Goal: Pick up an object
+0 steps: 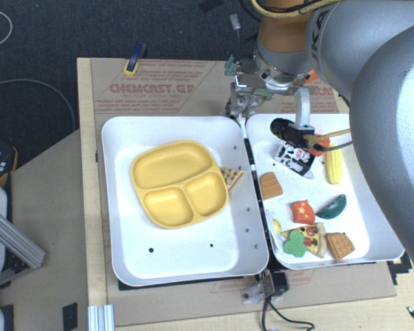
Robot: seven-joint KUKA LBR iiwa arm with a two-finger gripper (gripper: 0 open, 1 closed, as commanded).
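Yellow corn lies end-on toward the right bin's near edge, well apart from your gripper at the bin's far-left corner; you cannot tell its grip.

Cardboard sheet, red CHEMCAST print. Blue-yellow clamp on its far edge. White cable looping on dark carpet, far left. Metal rail lower left.

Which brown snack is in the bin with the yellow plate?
The criss-cross waffle wedge beside the yellow plate, at its right edge. The brown cracker and brown toast lie in the right bin.
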